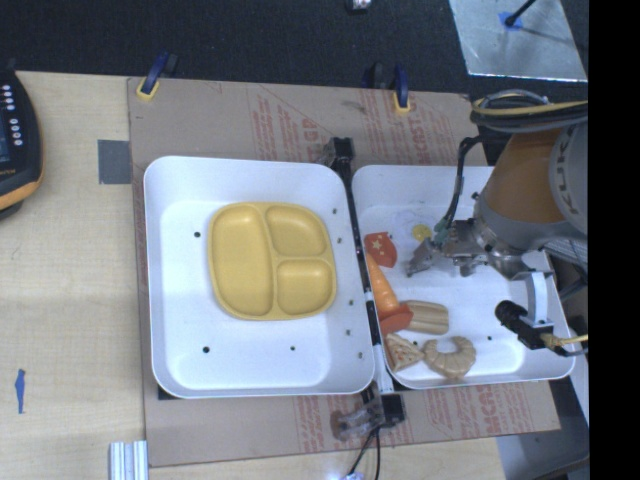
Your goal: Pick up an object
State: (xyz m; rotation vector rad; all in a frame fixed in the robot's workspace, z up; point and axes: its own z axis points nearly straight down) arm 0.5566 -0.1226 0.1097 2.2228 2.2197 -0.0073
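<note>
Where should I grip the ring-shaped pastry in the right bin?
Pinch the ring-shaped pastry from straight above, across one band of the ring on its upper-right side. It lies flat, and the wedge crowds its left while the bin wall runs close below.

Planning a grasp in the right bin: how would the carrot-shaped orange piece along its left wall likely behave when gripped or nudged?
The carrot looks like smooth moulded plastic, so probably stiff, light and somewhat slippery. Its tapered, rounded form suggests it may roll or pivot if pushed. It lies against the right bin wall, likely limiting finger room there.
</note>
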